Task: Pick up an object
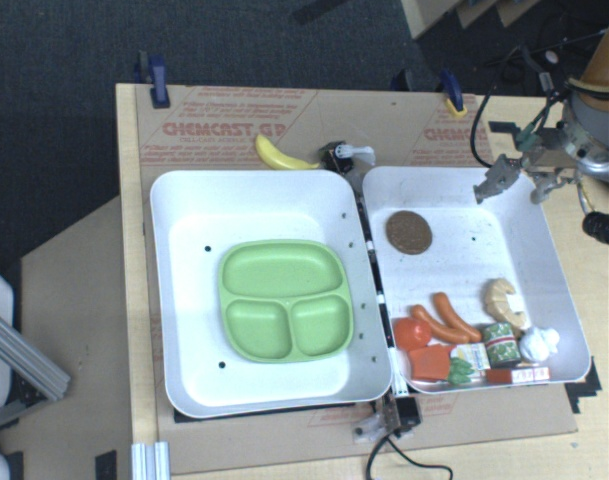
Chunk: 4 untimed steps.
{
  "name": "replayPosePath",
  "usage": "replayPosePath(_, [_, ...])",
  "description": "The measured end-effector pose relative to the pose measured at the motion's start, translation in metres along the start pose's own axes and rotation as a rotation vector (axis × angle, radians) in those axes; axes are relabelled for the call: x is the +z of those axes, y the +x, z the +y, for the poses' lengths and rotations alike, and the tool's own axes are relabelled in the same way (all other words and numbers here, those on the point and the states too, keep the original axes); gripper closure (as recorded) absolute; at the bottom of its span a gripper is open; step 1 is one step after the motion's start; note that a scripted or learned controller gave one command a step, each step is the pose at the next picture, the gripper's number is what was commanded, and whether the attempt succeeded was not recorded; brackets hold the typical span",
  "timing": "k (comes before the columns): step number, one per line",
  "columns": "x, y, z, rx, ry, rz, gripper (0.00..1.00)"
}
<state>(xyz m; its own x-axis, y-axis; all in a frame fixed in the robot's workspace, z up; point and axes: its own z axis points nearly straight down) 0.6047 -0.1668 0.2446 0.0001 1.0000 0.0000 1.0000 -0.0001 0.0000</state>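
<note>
Crowded along near wall of right bin [569,303]: 2 sausages [450,317], red block [413,332], small can [501,344], tan piece [502,296], white piece [537,344]; packed touching, so likely awkward for finger entry. Standing apart at far left of same bin: brown disc [409,233], judged the easiest pick. Hovering over far right corner: gripper [512,186], fingers spread wide, holding nothing, seemingly readied for descent. Seated centrally in left bin [184,208]: green 3-compartment plate [284,300]. Beyond that bin, on bench: banana [284,158].

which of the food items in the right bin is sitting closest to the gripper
The round brown patty. It lies alone in the right bin's upper part, nearest the gripper; the other foods are clustered along the bottom edge.
</note>
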Motion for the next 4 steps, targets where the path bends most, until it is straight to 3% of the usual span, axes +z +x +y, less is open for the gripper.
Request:
replayPosePath(1, [0.085,0.031,-0.068,0.000,0.016,0.006,0.00])
replayPosePath(2, [0.163,0.043,-0.125,0.001,0.007,0.004,0.00])
replayPosePath(3, [0.150,0.042,-0.122,0.001,-0.002,0.000,1.00])
replayPosePath(4, [0.054,0.104,-0.046,-0.011,-0.016,0.001,1.00])
